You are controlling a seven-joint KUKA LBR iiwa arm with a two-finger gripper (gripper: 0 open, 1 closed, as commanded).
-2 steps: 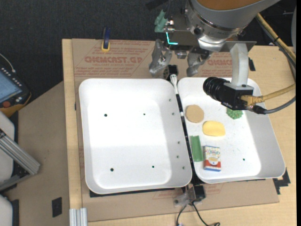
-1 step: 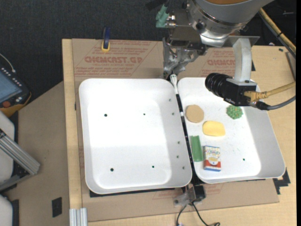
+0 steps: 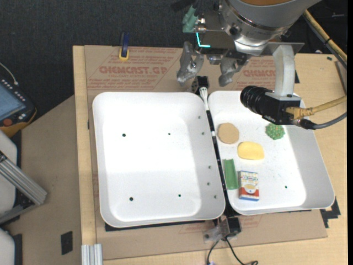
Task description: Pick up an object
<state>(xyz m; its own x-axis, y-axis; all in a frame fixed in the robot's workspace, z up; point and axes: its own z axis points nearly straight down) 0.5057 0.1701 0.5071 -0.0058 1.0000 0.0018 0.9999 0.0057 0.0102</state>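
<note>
The right bin (image 3: 309, 195) holds a round tan cookie (image 3: 228, 133), a yellow oval piece (image 3: 250, 150), a green broccoli-like piece (image 3: 274, 131), a green stick (image 3: 229, 174) and a small printed box (image 3: 249, 185). My gripper (image 3: 208, 73) hangs above the bins' far edge, over the cardboard, with its two grey fingers (image 3: 188, 69) spread apart and nothing between them. It is well behind and left of the cookie.
The left bin (image 3: 105, 148) sits beside the right one. A black cylinder (image 3: 263, 104) on a white bracket with a hose juts over the right bin's far side. A yellow-and-blue clamp (image 3: 124, 49) stands at the cardboard's far edge.
</note>
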